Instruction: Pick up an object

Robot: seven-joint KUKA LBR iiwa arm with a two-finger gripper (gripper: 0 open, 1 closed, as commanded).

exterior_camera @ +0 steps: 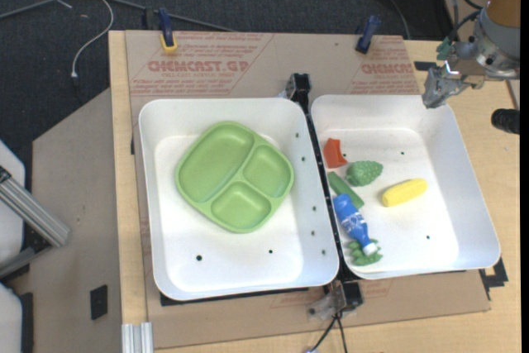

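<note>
The robot's hand [436, 88] hangs over the far right corner of the right bin [463, 178]. I cannot tell how it is set, and nothing shows in it. In the right bin lie a yellow toy [403, 193], a bumpy green toy [364, 173], an orange block [333, 152] and a blue bottle [350, 222], all near the bin's left side. The yellow toy lies apart from the others. The left bin [165, 244] holds a green plate with three parts [235, 176]. Both bins sit on the tabletop [207, 62].
</note>
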